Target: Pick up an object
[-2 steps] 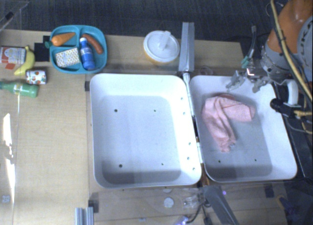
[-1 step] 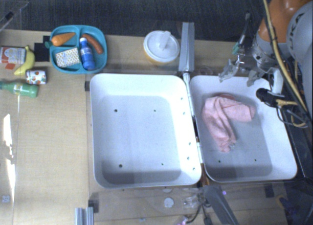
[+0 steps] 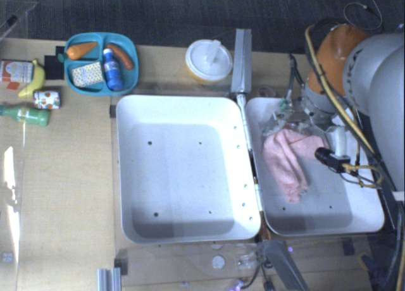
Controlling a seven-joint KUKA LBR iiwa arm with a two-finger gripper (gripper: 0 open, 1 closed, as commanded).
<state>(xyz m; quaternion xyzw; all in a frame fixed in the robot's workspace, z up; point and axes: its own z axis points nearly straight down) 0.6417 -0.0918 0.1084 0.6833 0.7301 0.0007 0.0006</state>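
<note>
Rightward, pink cloth (image 3: 286, 160) near bin wall (image 3: 255, 169)

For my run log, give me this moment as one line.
arm: over right bin | gripper: at pink cloth | grasp: unconfirmed | left bin

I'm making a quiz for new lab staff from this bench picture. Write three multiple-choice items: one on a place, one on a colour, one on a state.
1. Where does the pink cloth lie?
A. In the left bin
B. In the right bin
C. On the blue tray

2. What colour is the divided tray at the bench's far left?
A. Blue
B. Red
C. White

3. How does the cloth lie?
A. Folded in a neat square
B. Crumpled in a heap
C. Hanging over the rim

Key: 1 B, the cloth rests on the floor of the right bin, below the gripper. 2 A, its rim is plainly blue. 3 B, it is bunched and wrinkled, inside the walls.
</note>
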